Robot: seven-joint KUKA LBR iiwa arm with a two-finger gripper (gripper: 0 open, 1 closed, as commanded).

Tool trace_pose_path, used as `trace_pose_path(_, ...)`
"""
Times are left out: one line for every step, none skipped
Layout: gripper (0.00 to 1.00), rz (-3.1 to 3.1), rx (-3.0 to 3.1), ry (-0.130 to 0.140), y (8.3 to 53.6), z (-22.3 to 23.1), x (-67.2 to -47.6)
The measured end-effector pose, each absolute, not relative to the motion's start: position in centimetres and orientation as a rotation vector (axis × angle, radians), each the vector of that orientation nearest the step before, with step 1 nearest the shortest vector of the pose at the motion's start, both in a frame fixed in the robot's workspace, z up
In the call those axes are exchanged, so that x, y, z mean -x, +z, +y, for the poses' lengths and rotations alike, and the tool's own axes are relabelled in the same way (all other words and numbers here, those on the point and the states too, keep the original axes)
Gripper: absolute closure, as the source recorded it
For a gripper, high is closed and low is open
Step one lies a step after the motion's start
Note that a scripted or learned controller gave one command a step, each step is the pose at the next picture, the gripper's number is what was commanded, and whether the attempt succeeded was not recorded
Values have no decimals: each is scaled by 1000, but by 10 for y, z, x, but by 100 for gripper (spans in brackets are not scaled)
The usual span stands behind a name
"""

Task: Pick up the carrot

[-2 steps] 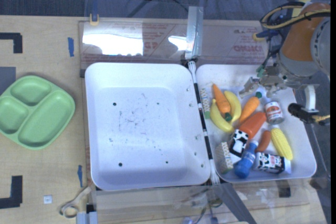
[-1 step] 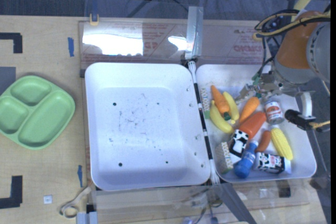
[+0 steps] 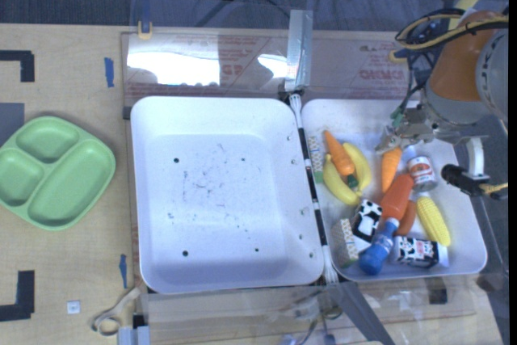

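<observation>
We find the gripper [image 3: 401, 135] poised over the carrot [image 3: 390, 168]; jaw state indeterminate. Grasp step pending: descent and closure required.

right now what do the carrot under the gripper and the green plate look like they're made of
Carrot: probably moulded toy plastic, smooth and evenly orange with a slight sheen. Green plate: likely matte plastic, one flat pale green with soft rounded compartment ridges. Neither can be confirmed by look alone.

Honestly nothing legible here. There's reddish printing on the clear panels [image 3: 242, 65] behind the bins, well away from the jaws, and a label on the small can [image 3: 421, 172] beside them, all too blurry to read.
</observation>
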State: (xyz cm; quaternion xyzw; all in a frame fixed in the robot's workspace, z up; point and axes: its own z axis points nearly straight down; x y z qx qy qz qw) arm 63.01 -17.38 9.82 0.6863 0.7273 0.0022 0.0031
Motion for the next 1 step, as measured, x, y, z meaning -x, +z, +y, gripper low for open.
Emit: trace_pose_path(100,2435,-1980,3,193,-144,-663)
